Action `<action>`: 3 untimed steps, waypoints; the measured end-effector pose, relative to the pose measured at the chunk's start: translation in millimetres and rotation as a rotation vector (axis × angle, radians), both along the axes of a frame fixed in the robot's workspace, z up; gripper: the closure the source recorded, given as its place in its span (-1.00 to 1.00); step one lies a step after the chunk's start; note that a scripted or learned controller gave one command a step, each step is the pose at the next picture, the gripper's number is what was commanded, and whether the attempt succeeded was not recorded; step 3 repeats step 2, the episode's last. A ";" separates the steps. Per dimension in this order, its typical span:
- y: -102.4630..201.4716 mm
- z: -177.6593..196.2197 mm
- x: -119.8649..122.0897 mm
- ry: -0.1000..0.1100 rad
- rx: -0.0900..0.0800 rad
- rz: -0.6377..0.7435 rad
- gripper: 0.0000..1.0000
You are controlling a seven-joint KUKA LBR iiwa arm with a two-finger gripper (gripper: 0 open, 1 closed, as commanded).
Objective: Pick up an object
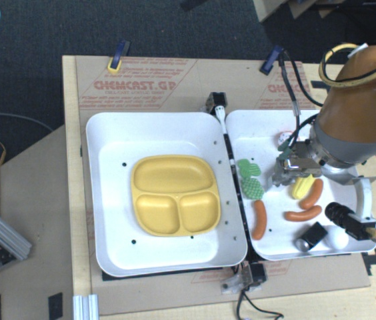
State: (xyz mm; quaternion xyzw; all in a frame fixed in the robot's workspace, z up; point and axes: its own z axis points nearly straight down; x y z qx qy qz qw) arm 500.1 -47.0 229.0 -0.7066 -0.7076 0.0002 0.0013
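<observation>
We see the claw low over the right shallow white plastic bin, roughly mid-bin, with the arm reaching in from the right. We cannot tell whether the claw is open or closed. Just right of it sits a small yellow rounded piece, touching a tilted orange-red toy sausage. A second orange-red sausage lies crosswise, nearer to us. A third orange-red sausage lies along that bin's left wall, toward the near end. Two green textured pieces sit left of the claw by the same wall, one just nearer than the other. A black block with a grey end rests by the near edge. The left white bin holds a yellow three-compartment plastic plate, centred. Both bins sit on the brown printed worktop.
</observation>
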 end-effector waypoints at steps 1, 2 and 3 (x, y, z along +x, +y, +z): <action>5.4 -2.0 18.8 -0.003 -0.001 0.000 1.00; 3.4 -12.6 2.2 0.003 0.000 -0.003 1.00; 3.4 -12.6 2.2 0.003 0.000 -0.003 1.00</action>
